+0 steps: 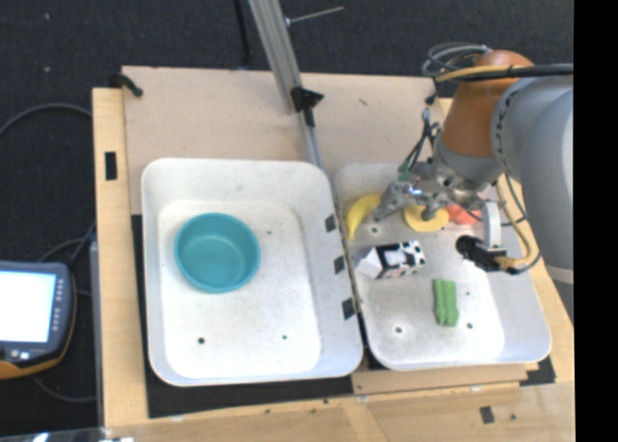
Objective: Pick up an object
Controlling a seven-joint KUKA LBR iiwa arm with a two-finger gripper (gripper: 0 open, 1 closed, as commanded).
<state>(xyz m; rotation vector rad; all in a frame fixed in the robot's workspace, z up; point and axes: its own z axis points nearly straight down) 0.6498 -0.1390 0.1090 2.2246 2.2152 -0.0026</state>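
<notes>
Gripper (417,201) sat low in right white bin (521,334) near curved yellow banana (361,210) and black-white box (398,259); finger state couldn't be told.

A slanted grey metal pole (280,49) crosses above the bins' divide; a teal plastic bowl (217,252) occupies the left white bin (290,334).

Dark speckled carpet floor (145,6) surrounds a pale wooden bench top (212,112) at frame centre. A slanted grey aluminium rail (275,30) crosses the upper middle; a lit handheld screen (29,310) sits lower left.
</notes>
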